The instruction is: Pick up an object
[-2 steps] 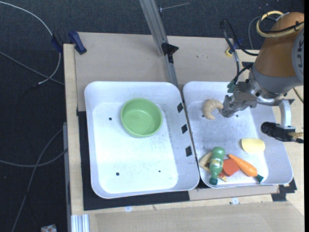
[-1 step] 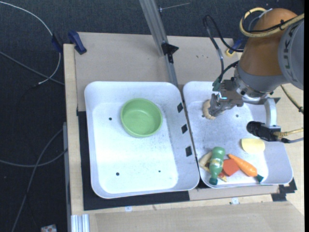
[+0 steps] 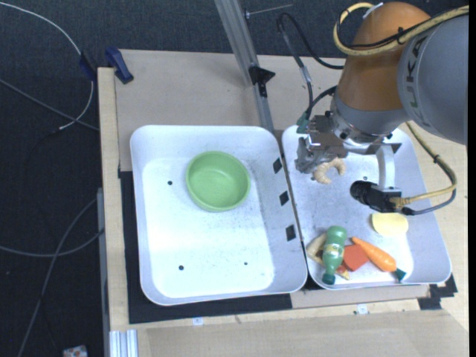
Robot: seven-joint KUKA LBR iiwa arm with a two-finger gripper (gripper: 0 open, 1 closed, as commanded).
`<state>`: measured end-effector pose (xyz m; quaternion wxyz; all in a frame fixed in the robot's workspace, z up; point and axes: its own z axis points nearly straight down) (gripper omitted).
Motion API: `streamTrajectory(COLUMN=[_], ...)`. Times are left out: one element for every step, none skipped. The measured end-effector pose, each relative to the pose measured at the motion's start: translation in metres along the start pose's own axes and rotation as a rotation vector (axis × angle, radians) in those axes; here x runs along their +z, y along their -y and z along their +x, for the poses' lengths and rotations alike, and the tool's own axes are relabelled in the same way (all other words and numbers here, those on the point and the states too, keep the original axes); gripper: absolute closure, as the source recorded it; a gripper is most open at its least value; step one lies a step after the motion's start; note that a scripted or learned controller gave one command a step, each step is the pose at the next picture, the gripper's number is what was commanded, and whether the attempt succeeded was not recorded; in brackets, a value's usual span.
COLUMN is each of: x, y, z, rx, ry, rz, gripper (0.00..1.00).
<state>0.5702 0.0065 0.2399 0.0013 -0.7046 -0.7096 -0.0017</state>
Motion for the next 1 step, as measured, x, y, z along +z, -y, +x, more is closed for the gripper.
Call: streamTrajectory(x=[-0.0084], y=[0.0012], z=[0.0598], rx=[-0.001], ry=[0.000], rz=[0.000], gripper=[1.00])
